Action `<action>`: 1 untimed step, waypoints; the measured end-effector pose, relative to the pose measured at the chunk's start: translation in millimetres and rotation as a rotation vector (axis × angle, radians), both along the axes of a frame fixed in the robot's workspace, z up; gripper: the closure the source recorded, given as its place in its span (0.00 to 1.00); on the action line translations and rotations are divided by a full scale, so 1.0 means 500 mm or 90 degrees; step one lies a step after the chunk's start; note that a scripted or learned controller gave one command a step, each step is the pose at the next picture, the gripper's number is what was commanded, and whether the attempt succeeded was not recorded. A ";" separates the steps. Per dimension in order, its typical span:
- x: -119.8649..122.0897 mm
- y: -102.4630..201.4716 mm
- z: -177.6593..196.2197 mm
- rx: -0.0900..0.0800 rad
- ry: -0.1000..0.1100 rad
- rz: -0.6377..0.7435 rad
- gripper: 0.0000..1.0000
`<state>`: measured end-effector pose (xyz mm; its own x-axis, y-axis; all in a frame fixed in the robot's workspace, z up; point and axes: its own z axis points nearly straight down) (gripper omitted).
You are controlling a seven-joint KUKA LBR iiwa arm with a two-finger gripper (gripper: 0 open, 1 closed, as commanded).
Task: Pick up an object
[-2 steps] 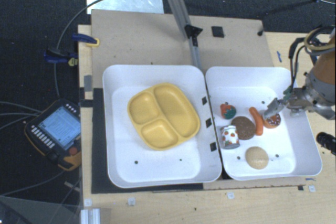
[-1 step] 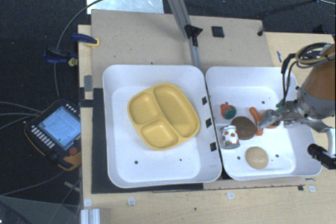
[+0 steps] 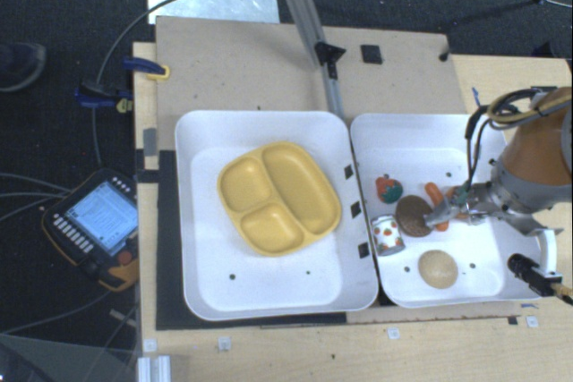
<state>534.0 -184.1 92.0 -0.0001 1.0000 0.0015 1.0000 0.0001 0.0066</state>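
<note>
Bright light is shining on the white bins, the dark floor is staying dim, and everything is looking a little fuzzy

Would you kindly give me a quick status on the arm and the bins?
Claw low in right bin, at brown disc. Grasp unconfirmed. Tan ball, orange piece, small cup crowd close. Yellow tray in left bin.

My counter is a bare tan board carrying two shallow white bins side by side, the left bin touching the right bin along their inner edges.
</note>
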 end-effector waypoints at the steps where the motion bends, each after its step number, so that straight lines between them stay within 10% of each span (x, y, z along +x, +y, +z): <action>1: 0.008 0.000 0.030 -0.003 -0.009 0.001 1.00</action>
<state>538.1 -184.3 107.2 -0.0023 1.0000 -0.0031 0.9998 0.0024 0.0208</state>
